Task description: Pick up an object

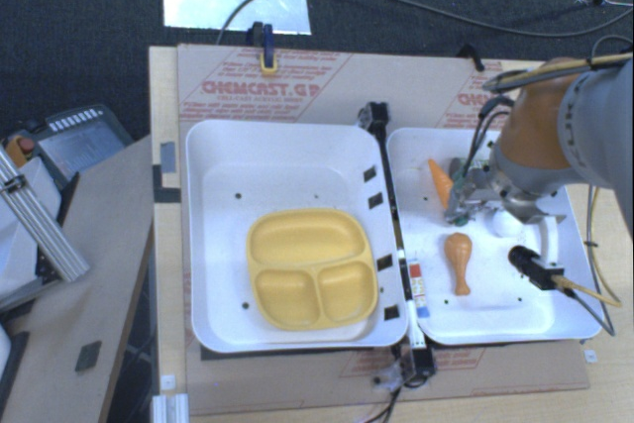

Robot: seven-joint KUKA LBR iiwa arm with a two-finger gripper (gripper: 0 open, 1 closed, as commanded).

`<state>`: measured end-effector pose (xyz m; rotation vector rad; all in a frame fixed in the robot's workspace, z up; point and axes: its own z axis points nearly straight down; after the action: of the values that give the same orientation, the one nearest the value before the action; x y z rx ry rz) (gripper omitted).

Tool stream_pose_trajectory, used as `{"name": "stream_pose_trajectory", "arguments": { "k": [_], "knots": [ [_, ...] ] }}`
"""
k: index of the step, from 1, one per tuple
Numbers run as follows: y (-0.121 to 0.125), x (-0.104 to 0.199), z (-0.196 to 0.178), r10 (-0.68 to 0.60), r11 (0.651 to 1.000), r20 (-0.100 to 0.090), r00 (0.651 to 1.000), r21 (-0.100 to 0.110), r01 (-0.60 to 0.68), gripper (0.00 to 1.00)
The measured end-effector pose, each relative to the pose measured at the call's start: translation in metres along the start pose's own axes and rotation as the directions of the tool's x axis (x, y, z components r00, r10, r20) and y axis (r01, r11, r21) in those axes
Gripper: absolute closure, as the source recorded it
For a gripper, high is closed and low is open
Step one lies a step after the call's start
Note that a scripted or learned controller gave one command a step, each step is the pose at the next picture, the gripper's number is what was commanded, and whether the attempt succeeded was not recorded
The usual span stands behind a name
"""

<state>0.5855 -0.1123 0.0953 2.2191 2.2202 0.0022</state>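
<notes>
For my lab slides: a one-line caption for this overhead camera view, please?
KUKA arm's gripper low in the right bin near a carrot and drumstick; yellow tray in the left bin.

- We see the grey arm (594,124) come in from the right edge of the view, its bulk filling the upper right.
- We note the orange band (530,129) wrapping the arm just above the wrist.
- We find the wrist bent downward and toward the left.
- We place the hand (461,203) low at the arm's left end, pointing down and to the left.
- We cannot tell how its fingers stand, since the metal parts there blur together.
</notes>
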Motion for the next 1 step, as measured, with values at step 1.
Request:
{"name": "stream_pose_trajectory", "arguments": {
  "k": [1],
  "knots": [
    [-0.0082,-0.0013,-0.0508,0.001,1.0,0.0,1.0,-0.003,-0.001,1.0]
  ]
}}
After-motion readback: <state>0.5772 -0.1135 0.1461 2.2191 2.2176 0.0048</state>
